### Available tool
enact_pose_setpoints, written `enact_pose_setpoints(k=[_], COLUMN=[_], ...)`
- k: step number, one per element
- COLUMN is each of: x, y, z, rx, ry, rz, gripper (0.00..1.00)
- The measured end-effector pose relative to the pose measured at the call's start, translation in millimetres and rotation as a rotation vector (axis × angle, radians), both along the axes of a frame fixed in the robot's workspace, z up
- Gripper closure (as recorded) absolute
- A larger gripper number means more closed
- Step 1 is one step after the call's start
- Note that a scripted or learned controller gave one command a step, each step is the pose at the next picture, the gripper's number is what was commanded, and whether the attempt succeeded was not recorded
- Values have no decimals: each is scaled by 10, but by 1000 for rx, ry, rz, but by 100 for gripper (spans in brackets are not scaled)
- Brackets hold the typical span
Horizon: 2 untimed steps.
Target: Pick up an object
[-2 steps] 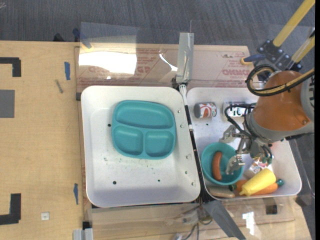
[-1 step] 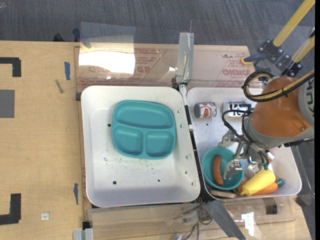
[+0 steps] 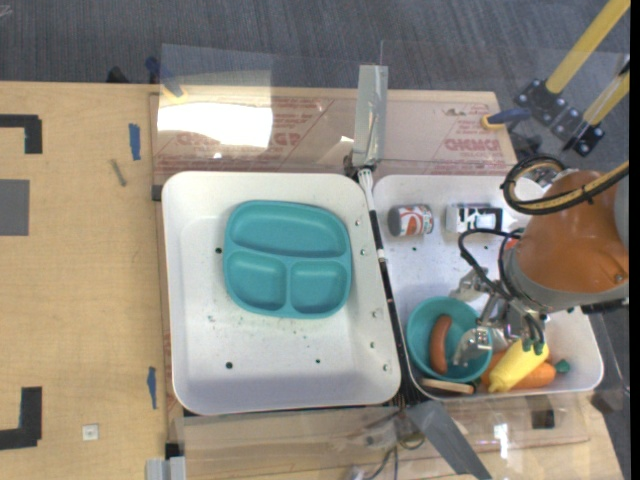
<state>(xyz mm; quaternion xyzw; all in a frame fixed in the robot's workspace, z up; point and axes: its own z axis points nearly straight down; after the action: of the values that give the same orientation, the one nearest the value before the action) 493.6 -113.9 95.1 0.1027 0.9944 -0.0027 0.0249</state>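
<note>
The right bin (image 3: 430, 268) holds a teal bowl (image 3: 428, 320) at its front, with a red-brown sausage (image 3: 439, 345) lying inside it. My gripper (image 3: 478, 342) hangs over the bowl's right half, just right of the sausage, below the orange-banded wrist (image 3: 570, 248). A yellow toy corn (image 3: 512, 365) and an orange carrot (image 3: 541, 375) lie right of the bowl, partly under the gripper. A small wooden piece (image 3: 447, 385) rests at the bowl's front edge. A red and white can (image 3: 411, 220) and a black and white box (image 3: 478, 217) lie at the back of the bin.
The left bin (image 3: 200, 348) carries a teal divided plate (image 3: 288, 258) in its middle. A raised divider (image 3: 378, 258) separates the two bins. Black cables (image 3: 530, 183) loop above the wrist at the right bin's far right corner.
</note>
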Motion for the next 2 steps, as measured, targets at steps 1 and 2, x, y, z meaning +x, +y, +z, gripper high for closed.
enact_pose_setpoints(k=[1, 2], x=[-66, -63], y=[-622, -400], z=[-21, -22], rx=[0, -1], ry=[24, 24], rz=[96, 119], gripper=[0, 0])
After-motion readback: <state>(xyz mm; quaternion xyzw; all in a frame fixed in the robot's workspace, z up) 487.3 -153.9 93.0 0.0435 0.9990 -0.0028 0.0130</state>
